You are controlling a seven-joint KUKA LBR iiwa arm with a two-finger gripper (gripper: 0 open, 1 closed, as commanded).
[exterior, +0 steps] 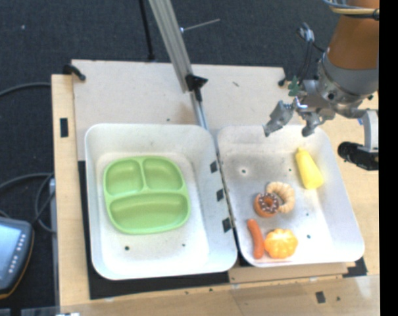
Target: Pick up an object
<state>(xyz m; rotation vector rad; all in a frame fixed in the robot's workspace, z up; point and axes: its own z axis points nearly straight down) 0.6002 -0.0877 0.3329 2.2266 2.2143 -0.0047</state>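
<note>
The right bin (337, 206) holds a yellow banana-like piece (308, 168) near its far right side. A frosted doughnut (275, 199) lies in the middle. An orange carrot (255, 237) and a round orange fruit (280, 243) rest by the near edge. My gripper (292, 123) hangs open above the bin's far edge, up and left of the yellow piece, with nothing between its fingers (276, 120).
The left bin (113, 255) bears a green three-part plate (146, 193). A slanted metal post (175, 41) rises behind the bins, its foot near the gap between them. The bench edge runs along the front. A black cable trails at the left.
</note>
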